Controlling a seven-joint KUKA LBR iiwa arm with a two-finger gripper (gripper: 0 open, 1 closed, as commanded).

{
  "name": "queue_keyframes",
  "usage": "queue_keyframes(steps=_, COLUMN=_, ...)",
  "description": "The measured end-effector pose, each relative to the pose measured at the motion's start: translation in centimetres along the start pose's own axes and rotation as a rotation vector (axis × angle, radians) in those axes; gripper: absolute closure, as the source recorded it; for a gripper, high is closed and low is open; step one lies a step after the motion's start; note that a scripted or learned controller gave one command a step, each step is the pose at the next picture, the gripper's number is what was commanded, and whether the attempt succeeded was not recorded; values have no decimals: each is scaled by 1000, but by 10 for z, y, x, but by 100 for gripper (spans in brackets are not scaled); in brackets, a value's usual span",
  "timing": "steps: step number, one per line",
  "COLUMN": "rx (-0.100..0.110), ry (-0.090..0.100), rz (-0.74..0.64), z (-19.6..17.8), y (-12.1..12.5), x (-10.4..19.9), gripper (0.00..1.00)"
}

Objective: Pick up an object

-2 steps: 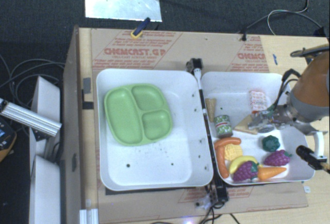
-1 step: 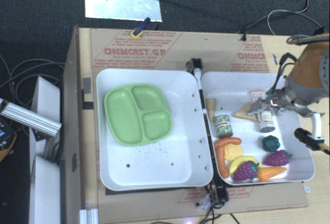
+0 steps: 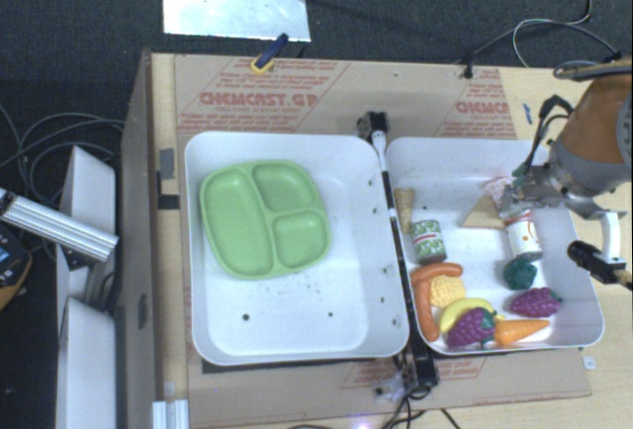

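Pincer (image 3: 516, 203) hangs over the right bin (image 3: 593, 318), grip state indeterminate, directly above a small upright bottle (image 3: 522, 239) that looks light, rigid and slick, best pinched across its straight body.

Two white bins (image 3: 297, 343) — one green tray (image 3: 263, 217), two grape bunches (image 3: 473, 326), one banana (image 3: 457, 310), one carrot (image 3: 518, 329).
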State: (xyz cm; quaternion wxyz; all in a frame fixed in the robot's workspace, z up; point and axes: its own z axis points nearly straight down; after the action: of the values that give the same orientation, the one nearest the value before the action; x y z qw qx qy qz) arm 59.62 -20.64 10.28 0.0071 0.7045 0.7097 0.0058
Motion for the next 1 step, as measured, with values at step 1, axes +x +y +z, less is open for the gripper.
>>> queue_keyframes(steps=1, rx=6, ry=0, rz=2, z=12, y=64, x=6, gripper=100)
